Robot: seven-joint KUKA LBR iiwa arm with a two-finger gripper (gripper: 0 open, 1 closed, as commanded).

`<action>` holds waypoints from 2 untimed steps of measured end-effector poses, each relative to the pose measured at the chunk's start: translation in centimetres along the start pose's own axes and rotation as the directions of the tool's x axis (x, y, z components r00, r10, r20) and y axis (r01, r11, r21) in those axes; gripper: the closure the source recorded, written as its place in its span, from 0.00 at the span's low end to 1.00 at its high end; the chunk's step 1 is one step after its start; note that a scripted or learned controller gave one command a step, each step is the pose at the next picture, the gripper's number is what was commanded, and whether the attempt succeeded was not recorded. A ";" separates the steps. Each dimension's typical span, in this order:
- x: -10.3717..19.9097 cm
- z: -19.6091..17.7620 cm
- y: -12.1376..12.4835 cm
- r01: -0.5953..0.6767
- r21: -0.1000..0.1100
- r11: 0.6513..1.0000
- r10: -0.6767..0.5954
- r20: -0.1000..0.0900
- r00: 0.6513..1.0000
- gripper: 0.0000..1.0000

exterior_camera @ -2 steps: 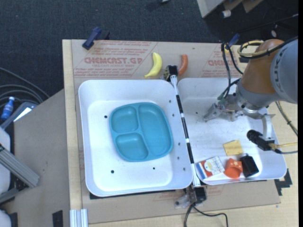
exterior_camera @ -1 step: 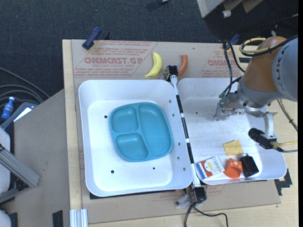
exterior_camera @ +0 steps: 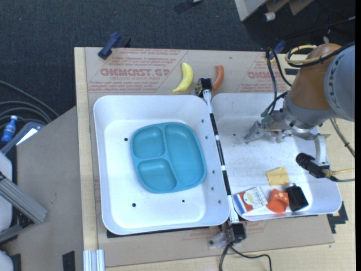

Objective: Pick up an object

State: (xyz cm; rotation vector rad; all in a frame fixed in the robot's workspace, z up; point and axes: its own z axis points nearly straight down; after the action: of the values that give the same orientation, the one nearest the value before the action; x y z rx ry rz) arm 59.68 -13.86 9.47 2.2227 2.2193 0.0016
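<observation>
From above we see the two-finger metal gripper (exterior_camera: 255, 133) low in the right white bin (exterior_camera: 237, 109), its fingers spread and pinching nothing. The pale yellow cracker (exterior_camera: 277, 176), orange toy (exterior_camera: 276, 201), black block (exterior_camera: 297, 197) and red-and-white packet (exterior_camera: 251, 199) lie near this bin's front edge, well apart from the gripper. In the left white bin (exterior_camera: 113, 117) we see a blue divided plastic tray (exterior_camera: 167, 156).

Two bins are sitting side by side on the bench (exterior_camera: 141, 61), the left bin (exterior_camera: 113, 208) holding a divided tray (exterior_camera: 167, 157) near its middle, and the right bin (exterior_camera: 237, 109) carrying a cluster along its near edge: a flat packet (exterior_camera: 251, 199) lying leftmost, a rounded piece (exterior_camera: 276, 202) next to it, a small block (exterior_camera: 296, 197) at the right, and a cracker-like square (exterior_camera: 277, 176) just behind them. The end effector (exterior_camera: 254, 133) is reaching in from the right over the far half of the right bin, well apart from that cluster. Behind the bins, on the bench, a banana (exterior_camera: 184, 78) is lying left of a sausage-shaped piece (exterior_camera: 218, 77).
</observation>
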 end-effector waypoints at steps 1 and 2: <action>0.0 -1.0 0.0 -0.001 -0.002 1.000 0.001 0.000 1.000 1.00; 0.0 -1.0 0.0 -0.001 -0.001 1.000 0.001 0.000 1.000 0.00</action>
State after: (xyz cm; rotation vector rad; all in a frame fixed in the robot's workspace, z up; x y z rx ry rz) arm 59.72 -13.85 10.47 2.2225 2.2180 0.0030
